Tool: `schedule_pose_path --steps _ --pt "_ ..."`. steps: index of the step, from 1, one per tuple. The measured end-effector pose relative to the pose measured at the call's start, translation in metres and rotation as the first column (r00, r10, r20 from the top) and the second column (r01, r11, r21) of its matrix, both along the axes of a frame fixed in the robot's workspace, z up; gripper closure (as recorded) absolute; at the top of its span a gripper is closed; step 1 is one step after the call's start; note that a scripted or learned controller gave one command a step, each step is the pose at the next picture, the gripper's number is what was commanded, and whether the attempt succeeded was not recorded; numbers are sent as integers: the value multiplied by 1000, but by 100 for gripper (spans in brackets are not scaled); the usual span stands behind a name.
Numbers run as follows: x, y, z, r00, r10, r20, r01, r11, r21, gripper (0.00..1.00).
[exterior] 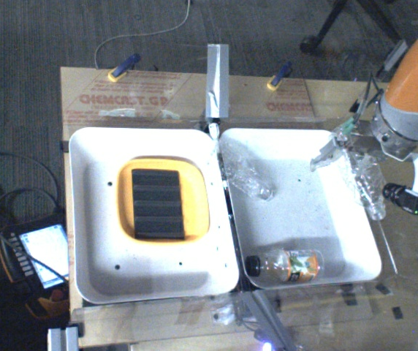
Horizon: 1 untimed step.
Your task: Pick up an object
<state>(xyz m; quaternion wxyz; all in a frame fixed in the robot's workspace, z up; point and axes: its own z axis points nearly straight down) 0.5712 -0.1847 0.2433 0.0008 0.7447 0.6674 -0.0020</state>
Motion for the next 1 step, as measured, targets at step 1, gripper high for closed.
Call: schedule_pose_path --steps 1 --pt "-87 13 3 913 408 1 -408 913 5 0"
